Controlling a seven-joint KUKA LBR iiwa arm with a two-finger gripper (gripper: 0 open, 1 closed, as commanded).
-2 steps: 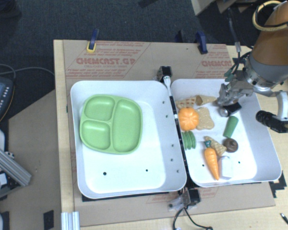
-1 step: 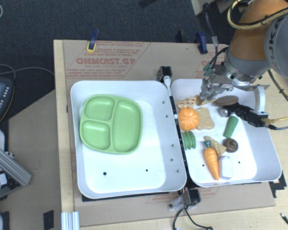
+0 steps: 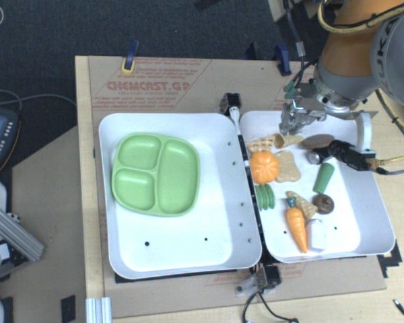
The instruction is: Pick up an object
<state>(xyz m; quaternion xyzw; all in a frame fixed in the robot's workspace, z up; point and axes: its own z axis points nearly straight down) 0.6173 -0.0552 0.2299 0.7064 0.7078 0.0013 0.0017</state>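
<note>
Toward the upper right of the frame, we see the gripper (image 3: 293, 123) lowered over the far edge of the right bin (image 3: 370, 210), its tip just above a tan shell-like piece (image 3: 264, 143), though we cannot tell how its jaws stand. Below it in that bin lie an orange fruit (image 3: 264, 167), a toy carrot (image 3: 297, 226), a green cylinder (image 3: 324, 177) and a small green ridged vegetable (image 3: 265, 196). At centre left, the left bin (image 3: 188, 247) holds a green divided plate (image 3: 156, 173).
</note>
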